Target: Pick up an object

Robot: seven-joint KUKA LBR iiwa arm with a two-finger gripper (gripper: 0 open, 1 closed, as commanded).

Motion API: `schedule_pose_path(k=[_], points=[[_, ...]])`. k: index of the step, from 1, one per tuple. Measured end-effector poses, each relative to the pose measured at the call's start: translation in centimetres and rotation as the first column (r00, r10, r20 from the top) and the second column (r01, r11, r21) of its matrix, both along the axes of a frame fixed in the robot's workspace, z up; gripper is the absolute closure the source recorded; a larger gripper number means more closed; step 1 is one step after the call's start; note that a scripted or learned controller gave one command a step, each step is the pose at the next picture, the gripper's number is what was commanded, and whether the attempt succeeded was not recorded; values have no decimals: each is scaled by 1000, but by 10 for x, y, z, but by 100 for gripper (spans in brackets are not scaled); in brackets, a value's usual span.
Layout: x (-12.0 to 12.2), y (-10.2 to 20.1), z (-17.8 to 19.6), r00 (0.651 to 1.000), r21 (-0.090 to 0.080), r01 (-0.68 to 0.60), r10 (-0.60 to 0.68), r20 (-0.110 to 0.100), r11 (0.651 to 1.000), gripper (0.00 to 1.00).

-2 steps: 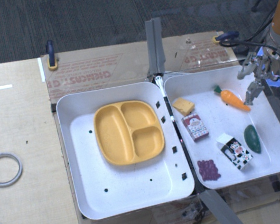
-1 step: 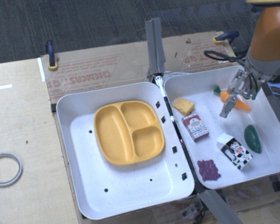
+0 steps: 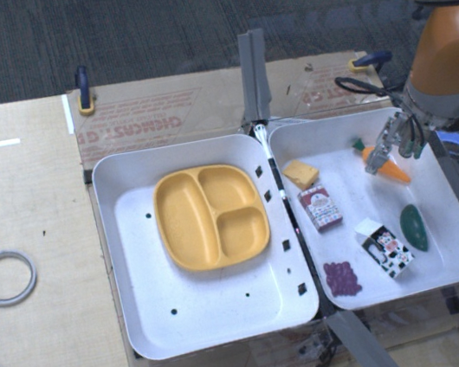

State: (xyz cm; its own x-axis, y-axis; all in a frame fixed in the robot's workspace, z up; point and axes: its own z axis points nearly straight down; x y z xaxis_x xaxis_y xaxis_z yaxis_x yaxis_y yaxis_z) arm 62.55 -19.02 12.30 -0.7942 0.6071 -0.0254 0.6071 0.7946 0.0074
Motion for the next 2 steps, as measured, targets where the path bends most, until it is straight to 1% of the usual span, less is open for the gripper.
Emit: schedule_pose_path(k=[1, 2], points=[[20, 20, 16, 842, 8, 539, -539, -22, 842, 100], [21, 21, 25, 844, 6, 536, -536, -20, 844, 100]])
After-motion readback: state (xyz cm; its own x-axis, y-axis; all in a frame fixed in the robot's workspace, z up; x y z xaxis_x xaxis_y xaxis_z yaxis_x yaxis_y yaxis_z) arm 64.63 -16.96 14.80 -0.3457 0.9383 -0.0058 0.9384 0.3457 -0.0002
